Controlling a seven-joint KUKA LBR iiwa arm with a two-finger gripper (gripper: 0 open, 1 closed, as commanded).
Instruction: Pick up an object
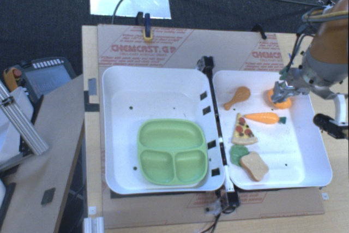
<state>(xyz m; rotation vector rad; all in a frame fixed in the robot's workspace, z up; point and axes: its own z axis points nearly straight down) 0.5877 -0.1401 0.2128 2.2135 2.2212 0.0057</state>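
The right bin (311,169) holds several toy foods. A brown drumstick (238,97) lies at its back left, with a carrot (264,118) in front of it. Further forward come a pizza slice (243,131), a green vegetable piece (236,153) and a bread slice (255,166). My gripper (281,91) is down at the bin's back right, right over a round orange object (274,99) that it partly hides. I cannot tell whether it touches the object.
A green divided plate (172,151) lies in the front of the left bin (125,95). A black divider strip (214,117) runs between the two bins. The arm's grey and orange body (327,52) hangs over the right bin's back right corner.
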